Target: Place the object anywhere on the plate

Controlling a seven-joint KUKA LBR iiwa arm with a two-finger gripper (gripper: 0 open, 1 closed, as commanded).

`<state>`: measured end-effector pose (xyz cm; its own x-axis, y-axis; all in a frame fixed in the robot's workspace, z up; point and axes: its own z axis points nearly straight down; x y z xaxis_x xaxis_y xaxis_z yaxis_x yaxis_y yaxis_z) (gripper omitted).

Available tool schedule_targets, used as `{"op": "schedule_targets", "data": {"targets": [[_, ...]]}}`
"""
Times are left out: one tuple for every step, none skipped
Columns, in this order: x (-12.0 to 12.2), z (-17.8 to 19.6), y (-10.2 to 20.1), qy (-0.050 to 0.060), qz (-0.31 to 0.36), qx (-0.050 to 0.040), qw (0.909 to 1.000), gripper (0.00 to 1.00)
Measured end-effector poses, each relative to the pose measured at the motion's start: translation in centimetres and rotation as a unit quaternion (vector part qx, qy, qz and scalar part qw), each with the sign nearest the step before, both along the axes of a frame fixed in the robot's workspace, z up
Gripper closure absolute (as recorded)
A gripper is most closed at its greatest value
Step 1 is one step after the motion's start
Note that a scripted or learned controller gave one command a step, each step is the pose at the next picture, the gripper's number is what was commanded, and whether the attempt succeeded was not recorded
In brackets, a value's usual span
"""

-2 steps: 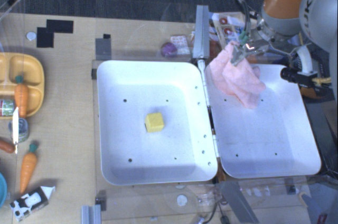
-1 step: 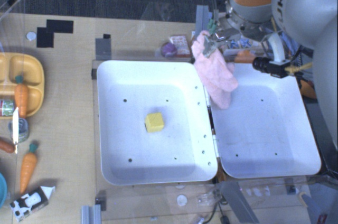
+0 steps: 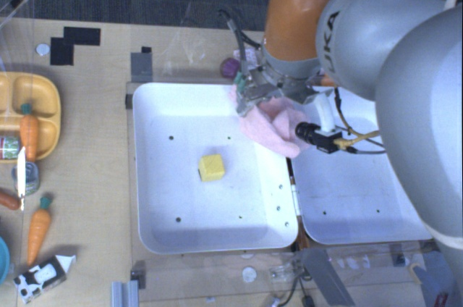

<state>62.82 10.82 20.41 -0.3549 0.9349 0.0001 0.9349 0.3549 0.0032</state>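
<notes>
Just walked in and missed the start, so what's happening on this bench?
A grey robot arm reaches in over the two white bins, its gripper at the far edge of the left bin, right by a pink cloth draped over the rims between the bins. A yellow block lies apart on the left bin's floor.

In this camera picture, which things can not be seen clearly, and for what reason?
- Gripper: tangled with the pink cloth; its grasp is unclear.
- Right bin: largely covered by the grey arm.
- Purple object behind the left bin: too small to identify.
- Yellow tray: cut by the left edge.
</notes>
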Motion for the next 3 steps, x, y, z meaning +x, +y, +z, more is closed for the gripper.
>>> {"op": "schedule_targets", "data": {"targets": [[0.7, -2.8, 6.5, -0.001, 0.014, 0.0001, 0.9999, 1.0], [-2.8, -3.5, 11.7, 0.0, 0.072, 0.0002, 0.9974, 1.0], [-3.1, 4.6, 10.2, -0.003, -0.094, 0.0013, 0.9956, 1.0]]}}
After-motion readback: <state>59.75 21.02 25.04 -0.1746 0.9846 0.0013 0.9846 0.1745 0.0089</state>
